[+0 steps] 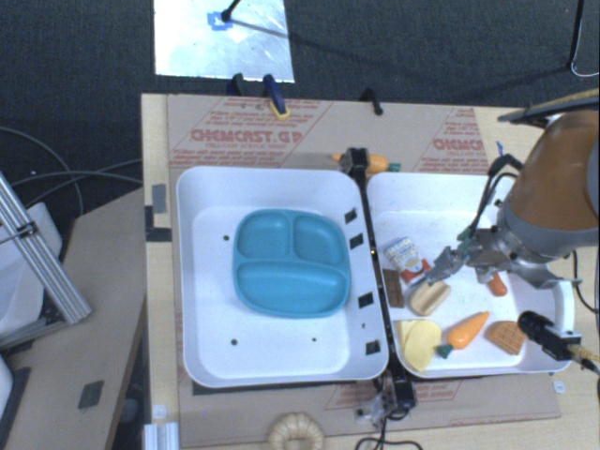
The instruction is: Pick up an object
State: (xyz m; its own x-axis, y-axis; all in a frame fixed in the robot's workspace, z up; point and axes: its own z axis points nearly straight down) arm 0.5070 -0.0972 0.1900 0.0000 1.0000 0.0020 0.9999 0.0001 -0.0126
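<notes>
A pale woven ring (298, 430) lies on the surface's near edge. In the right bin (441, 187) lies a tan hot dog bun (428, 297), with a carrot (466, 330) nearby. The fingers (441, 268) hover just above the bun; their spread is too blurred to tell.

You get even, fairly bright overhead light with soft, faint shadows. The two white bins (281, 181) look almost washed out, and the silvery sheet (223, 26) at the top throws strong glare. The dark floor swallows detail. Focus is moderate; small items in the right bin look slightly soft.
</notes>
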